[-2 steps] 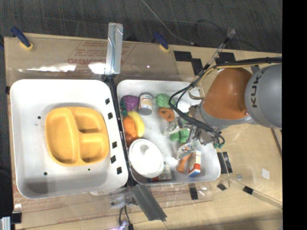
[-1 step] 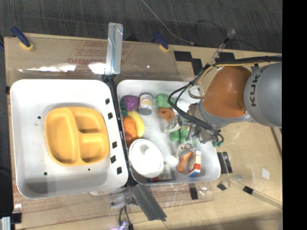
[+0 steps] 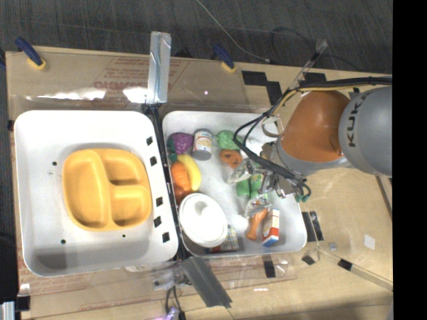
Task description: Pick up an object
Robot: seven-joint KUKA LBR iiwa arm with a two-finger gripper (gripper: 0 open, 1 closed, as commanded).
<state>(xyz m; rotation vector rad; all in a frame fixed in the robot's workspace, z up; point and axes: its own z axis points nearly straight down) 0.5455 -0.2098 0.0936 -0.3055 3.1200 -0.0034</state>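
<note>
Hovering low in right bin [image 3: 293,242]: gripper [image 3: 257,189] over green toy [image 3: 243,187] (finger state can't tell), yellow tray [image 3: 107,187] in left bin.

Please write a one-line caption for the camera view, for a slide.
KUKA arm's gripper low over cluttered right bin of toy food; yellow divided tray in left bin.

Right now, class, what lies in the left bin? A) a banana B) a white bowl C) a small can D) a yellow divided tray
D: the yellow divided tray sits alone in the left bin, while the white bowl, banana and small can all lie in the right bin.
</note>
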